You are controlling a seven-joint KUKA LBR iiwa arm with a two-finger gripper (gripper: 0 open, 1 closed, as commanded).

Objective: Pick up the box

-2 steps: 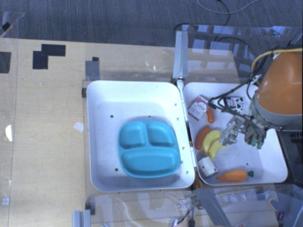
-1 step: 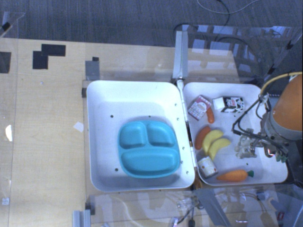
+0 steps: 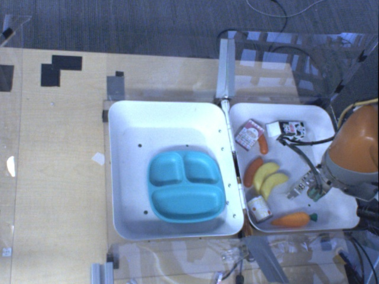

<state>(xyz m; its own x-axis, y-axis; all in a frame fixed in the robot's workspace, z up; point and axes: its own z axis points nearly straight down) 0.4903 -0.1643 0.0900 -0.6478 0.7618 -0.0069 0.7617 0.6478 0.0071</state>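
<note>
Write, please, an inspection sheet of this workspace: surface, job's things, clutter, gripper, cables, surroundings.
Surface: wooden bench with a left bin and a right bin side by side.
Job's things: a box in the right bin, near its back left corner, lying free.
Clutter: blue tray in the left bin; in the right bin, bananas, carrot, small can, white carton.
Gripper: gripper low over the right bin, right of the bananas; state of the jaws unclear.
Cables: black cable from arm over the carton; thin wire on the floor.
Surroundings: grey carpet.
</note>
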